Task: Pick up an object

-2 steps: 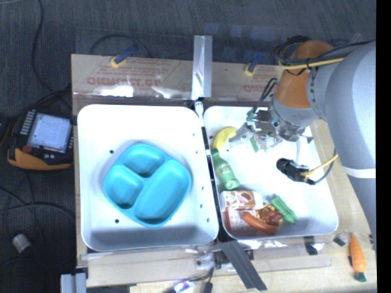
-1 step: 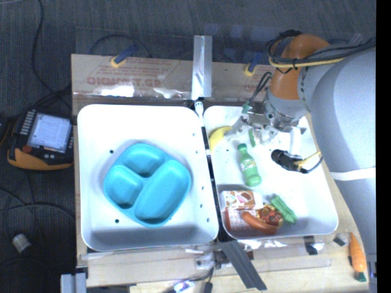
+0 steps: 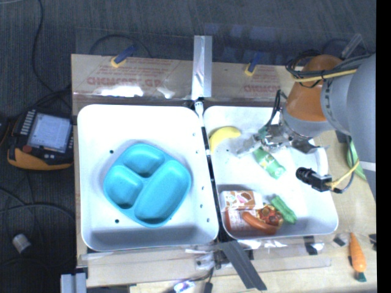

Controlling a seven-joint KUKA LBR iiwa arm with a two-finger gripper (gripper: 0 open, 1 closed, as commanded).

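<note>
Printed food packet at the right bin's near wall — gripper lowered over a small green packet.

Whether the claw is spread or pressed together cannot be told; nothing is seen between it. The green packet lies mid-bin, just beside the gripper, its long axis running diagonally from upper left to lower right. A yellow rounded object lies close by — it could be nudged, and a flat packet could be missed by a badly aligned closure. A blue divided tray sits in the left bin.
</note>
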